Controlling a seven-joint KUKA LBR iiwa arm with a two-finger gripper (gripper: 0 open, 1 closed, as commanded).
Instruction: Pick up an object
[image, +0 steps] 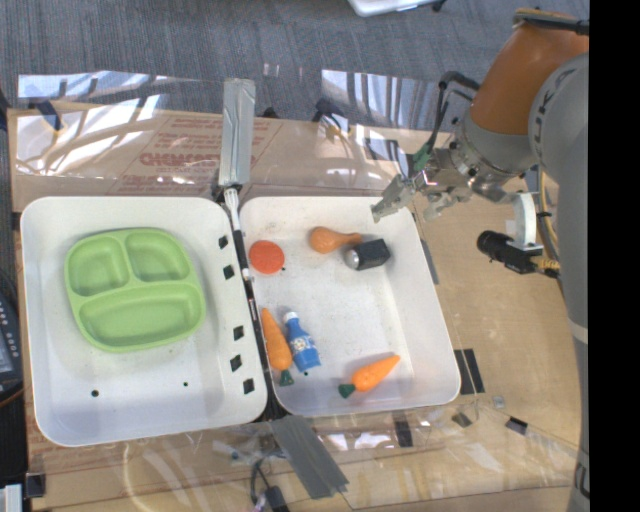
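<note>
Two white bins; one green tray; two carrots; one red ball; one bottle; one black can; one orange gourd.

Right bin centre open; black cylinder, gourd crowd far side, carrots, bottle near. Left bin: green tray fills middle.

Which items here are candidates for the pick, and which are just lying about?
Candidates, all in the right bin:
red ball
orange gourd
black cylinder
two carrots
blue bottle

Lying about:
green divided plate in the left bin
</note>
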